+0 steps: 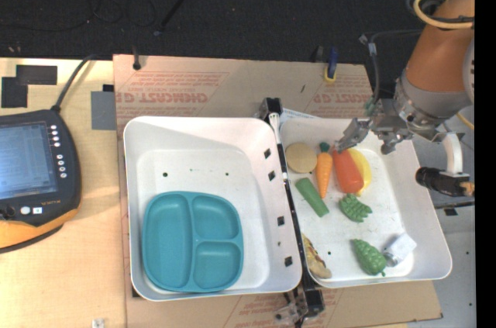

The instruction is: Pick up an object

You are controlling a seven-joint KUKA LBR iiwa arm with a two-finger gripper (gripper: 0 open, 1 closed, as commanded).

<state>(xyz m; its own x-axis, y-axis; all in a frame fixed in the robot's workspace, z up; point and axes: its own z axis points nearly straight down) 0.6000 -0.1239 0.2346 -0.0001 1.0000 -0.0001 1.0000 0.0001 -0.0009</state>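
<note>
The right bin holds several toy foods: a tan round bun, an orange carrot, a red-orange pepper with a yellow piece behind it, a green pod, a small green leafy piece and a green broccoli-like piece. My gripper hangs over the bin's back right, just above and behind the pepper. It is open, with nothing between its fingers.
A teal divided plate lies in the left bin. A white and grey item and a brownish piece sit near the right bin's front. A tablet rests left of the bins.
</note>
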